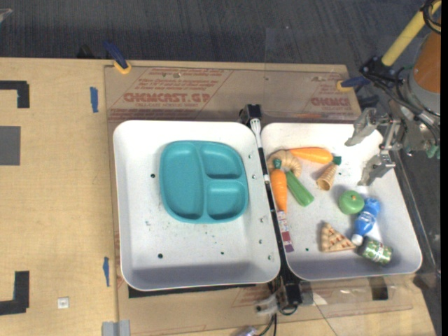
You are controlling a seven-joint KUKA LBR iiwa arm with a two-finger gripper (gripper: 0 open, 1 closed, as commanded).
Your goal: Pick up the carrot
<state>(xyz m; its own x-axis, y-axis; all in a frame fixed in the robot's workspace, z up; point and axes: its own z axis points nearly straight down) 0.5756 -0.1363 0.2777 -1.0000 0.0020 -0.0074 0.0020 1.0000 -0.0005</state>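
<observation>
Two white bins sit side by side on the cardboard-topped bench, and the divider [269, 208] where their rims meet serves as the mark for everything else. To the left of that divider, the left bin [133, 257] holds a teal sectioned plate [204, 180], which lies flat near the bin's middle. Just right of the divider, in the right bin [406, 257], a carrot [279, 189] lies lengthwise against the bin's left wall, green top toward the far side; a green pickle-shaped piece [299, 188] lies slanted just beside it. A second carrot [311, 155] lies crosswise a little farther from the divider, nearer the far rim, with its green end pointing away from the divider; a curled tan piece [288, 162] sits between the two. Farther right come an ice-cream cone [325, 176], a green apple-like piece [351, 202], a blue bottle [367, 218], a pizza slice [335, 239] and a green can [376, 251] — the last three toward the bin's near corner. The gripper [376, 152] hangs over the far right part of that bin, well apart from both carrots; its two fingers stand spread wide with nothing between them — one finger [360, 130] toward the far rim, the other lower.
</observation>
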